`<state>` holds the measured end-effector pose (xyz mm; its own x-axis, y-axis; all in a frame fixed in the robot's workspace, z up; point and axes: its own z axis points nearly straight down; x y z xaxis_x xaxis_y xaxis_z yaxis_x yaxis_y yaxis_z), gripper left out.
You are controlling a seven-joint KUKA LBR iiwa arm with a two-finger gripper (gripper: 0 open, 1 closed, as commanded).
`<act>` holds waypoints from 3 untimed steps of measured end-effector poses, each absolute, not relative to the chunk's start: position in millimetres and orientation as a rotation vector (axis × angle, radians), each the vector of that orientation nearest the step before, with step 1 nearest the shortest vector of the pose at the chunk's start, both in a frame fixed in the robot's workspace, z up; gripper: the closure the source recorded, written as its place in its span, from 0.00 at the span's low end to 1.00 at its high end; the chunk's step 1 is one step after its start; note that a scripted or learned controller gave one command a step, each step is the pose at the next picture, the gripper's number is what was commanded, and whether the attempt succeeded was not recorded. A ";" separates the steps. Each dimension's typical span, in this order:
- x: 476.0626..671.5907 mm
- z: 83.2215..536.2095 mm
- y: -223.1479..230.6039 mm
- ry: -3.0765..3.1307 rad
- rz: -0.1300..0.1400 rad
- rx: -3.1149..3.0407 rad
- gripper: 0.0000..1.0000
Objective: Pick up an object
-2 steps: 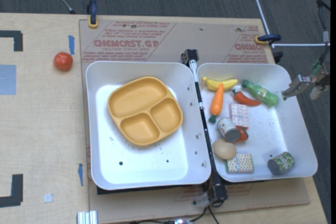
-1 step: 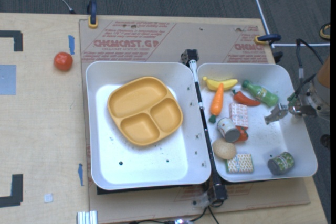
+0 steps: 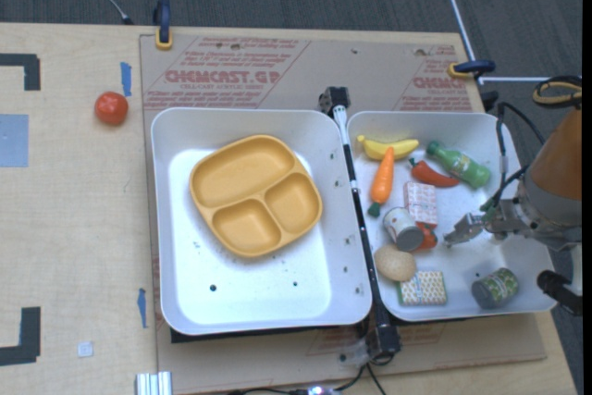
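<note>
The arm is cut off by the right edge.

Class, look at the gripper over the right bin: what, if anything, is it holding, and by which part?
Nothing is visibly held: the gripper sits over bare bin floor, right of the can.

overall light: bright, even and diffuse, from overhead.
shadows: soft and short; a faint one lies under the yellow divided plate on its near side, and along the inner walls of the left bin.
glare: mild sheen on the white floor of the left bin, no blown-out patches.
focus: moderate; printed text on the cardboard sheet is legible, small items in the right bin look soft.
arm: slightly blurred at the right.
distortion: bench edges bow slightly.
</note>
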<state>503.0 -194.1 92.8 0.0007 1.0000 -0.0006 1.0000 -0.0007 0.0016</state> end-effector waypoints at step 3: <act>506.3 207.2 -99.6 2.222 0.002 2.220 0.00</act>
<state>506.3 -99.6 207.2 -0.0009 1.0000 0.0000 1.0000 0.0009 0.0014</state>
